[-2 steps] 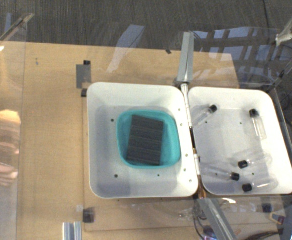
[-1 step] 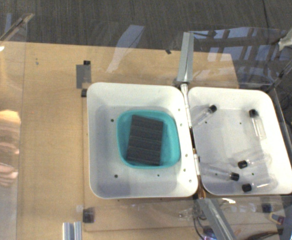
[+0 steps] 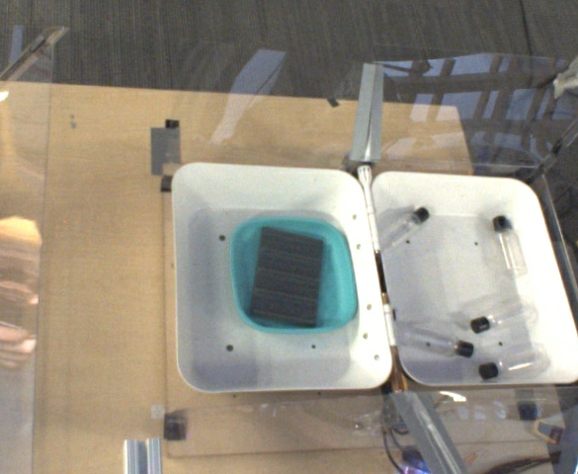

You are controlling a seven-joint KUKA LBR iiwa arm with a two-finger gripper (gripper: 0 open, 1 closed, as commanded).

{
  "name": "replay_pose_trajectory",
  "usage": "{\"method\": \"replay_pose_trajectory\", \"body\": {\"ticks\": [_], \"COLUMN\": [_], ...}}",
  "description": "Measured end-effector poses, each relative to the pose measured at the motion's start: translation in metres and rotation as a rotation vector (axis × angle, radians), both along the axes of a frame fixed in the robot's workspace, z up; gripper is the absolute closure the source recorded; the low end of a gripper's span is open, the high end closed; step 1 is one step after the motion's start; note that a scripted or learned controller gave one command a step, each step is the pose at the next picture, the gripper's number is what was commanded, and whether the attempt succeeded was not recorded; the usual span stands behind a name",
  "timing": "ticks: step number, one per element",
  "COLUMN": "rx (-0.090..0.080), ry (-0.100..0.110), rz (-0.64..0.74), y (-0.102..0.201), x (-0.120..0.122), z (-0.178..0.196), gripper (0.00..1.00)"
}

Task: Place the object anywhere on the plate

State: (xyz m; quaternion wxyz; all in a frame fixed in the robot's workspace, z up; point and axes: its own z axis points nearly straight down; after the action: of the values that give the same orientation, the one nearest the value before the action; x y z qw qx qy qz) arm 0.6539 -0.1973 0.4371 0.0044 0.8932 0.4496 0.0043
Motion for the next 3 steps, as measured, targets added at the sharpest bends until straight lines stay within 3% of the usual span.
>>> {"method": "replay_pose_trajectory", "body": {"ticks": [1, 3], "rx": [0.002, 0.004], "ry": [0.000, 0.000], "rz": [-0.124, -0.336], "y": [0.001, -0.004], "x": [0.000, -0.088], "z": [0.000, -0.001], "gripper": [0.00, 0.00]}}
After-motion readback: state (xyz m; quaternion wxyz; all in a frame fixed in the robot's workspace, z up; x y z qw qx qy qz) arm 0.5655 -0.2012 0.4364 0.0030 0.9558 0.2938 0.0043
